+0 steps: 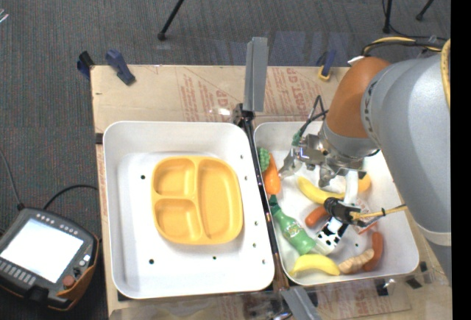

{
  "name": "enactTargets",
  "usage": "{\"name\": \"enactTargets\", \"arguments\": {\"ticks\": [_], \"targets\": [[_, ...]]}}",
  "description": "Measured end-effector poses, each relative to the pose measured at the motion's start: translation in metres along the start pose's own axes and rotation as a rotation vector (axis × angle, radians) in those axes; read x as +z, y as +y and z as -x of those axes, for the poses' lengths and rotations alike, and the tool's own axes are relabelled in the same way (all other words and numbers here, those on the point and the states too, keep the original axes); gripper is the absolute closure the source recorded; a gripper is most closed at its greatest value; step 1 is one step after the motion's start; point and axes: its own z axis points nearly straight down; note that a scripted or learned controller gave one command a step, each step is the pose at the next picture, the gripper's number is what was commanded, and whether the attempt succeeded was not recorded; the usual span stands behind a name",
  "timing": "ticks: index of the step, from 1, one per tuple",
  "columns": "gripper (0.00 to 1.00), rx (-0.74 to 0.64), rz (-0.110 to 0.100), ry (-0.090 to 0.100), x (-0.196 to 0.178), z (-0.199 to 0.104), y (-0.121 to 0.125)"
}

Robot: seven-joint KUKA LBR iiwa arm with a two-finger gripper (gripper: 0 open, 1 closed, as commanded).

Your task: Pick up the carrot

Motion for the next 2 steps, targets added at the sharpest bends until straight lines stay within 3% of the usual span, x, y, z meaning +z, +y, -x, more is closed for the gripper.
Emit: {"name": "enactTargets", "arguments": {"ticks": [1,2], "targets": [[0.0,0.198,-0.003,0.001,0.0011,0.0115,-0.0335],[1.0,0.196,-0.007,0.001,-0.0074,0.0126,-0.0342]]}}
